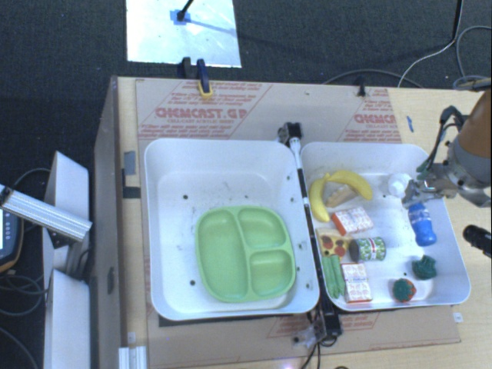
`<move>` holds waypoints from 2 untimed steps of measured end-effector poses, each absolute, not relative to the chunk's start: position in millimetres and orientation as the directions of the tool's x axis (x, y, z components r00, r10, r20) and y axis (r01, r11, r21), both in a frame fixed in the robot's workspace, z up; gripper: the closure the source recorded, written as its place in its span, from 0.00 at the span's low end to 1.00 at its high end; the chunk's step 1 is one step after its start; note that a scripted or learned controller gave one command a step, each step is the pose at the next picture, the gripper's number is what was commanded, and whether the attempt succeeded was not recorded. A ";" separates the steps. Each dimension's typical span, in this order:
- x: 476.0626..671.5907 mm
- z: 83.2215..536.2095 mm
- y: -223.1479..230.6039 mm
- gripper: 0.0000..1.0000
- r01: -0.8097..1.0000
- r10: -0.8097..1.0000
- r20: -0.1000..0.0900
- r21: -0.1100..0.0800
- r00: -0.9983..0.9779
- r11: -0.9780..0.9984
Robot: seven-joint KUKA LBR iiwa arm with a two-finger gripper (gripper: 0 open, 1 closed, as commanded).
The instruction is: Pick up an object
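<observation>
— So, where's the arm?
— Coming in at three o'clock, orange band up top, with the gripper low over the right bin's upper right part. Whether it's clenched or released, I cannot tell; nothing shows between its tips.
— What sits under it?
— A blue bottle, just at six o'clock from the gripper, lying in the bin. A white round piece sits at nine o'clock of the gripper.
— And the rest?
— A banana at the bin's eleven o'clock, a red-and-white box below it, a small can near the middle, a second box and green beans toward seven o'clock, a dark green toy and a red-green fruit at five o'clock.
— Left bin?
— A green divided plate, lying flat.
</observation>
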State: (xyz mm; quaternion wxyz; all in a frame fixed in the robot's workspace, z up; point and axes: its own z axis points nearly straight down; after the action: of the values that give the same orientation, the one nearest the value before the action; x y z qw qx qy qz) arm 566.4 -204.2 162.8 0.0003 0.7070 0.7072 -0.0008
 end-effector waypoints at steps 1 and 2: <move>576.8 226.7 -160.5 1.00 1.000 1.000 -0.001 0.005 -0.004 0.004; 598.4 230.2 -104.3 1.00 1.000 1.000 0.001 0.002 -0.005 0.005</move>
State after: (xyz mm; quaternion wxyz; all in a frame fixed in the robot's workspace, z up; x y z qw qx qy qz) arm 598.4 -104.3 230.2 0.0006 0.7055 0.7087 0.0011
